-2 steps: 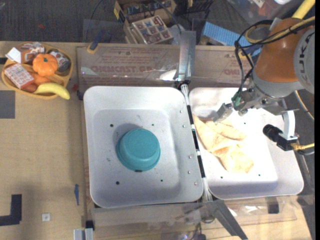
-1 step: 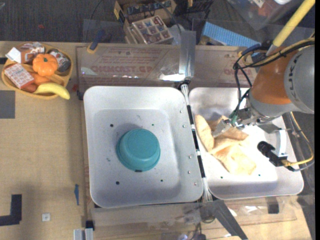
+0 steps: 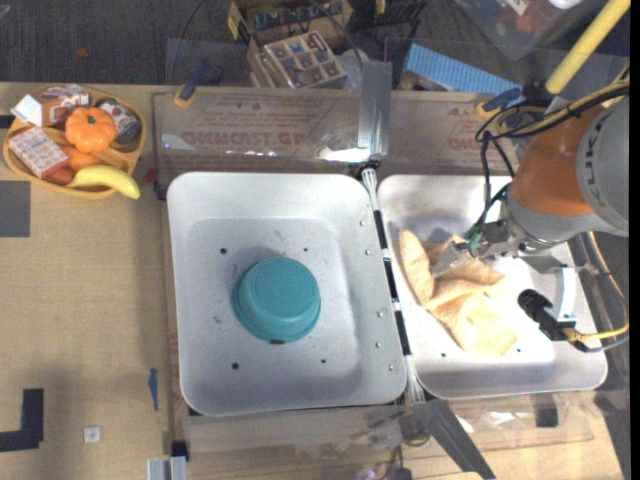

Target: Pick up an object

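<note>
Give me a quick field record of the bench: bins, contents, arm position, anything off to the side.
left bin: teal bowl, upside down, near the middle
right bin: pale tan bread-like pieces, clustered together
arm: reaching in from the right, above the right bin
gripper: low over the tan pieces, at the cluster's upper edge
grasp: cannot tell
off bench, far left: plate of toy food with a banana and a small pumpkin

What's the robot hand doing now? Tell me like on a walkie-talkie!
Gripper down in right bin, among tan bread-like pieces. Grasp unconfirmed. Teal bowl upside down in left bin.
</note>
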Robot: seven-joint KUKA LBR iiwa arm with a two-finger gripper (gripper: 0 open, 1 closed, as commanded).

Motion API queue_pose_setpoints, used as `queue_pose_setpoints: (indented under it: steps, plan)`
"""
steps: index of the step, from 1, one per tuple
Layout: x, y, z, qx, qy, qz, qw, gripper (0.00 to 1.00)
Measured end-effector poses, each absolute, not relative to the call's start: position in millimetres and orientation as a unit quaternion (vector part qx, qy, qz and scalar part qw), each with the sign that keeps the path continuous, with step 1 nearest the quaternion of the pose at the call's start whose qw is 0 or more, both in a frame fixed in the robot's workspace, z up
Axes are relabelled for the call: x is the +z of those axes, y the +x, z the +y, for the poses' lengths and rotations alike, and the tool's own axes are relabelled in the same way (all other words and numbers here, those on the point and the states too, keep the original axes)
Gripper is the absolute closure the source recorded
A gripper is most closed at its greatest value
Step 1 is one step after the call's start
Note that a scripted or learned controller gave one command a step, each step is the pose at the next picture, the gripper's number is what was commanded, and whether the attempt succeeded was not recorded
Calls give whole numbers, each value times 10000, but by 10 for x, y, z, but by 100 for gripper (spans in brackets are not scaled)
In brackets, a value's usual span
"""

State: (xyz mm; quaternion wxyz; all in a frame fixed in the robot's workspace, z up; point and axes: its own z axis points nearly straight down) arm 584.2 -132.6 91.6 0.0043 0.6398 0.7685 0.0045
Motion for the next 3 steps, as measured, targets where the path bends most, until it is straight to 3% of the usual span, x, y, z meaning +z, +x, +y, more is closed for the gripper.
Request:
queue_pose_setpoints:
  steps: [1, 2, 3]
  plan:
    - [1024, 5853, -1335, 60, 6406, 7678, 61, 100]
    - [1026, 5852, -1338, 60, 6408, 7677, 62, 0]
    - [920, 6122, -1049, 28, 5611, 8277, 75, 0]
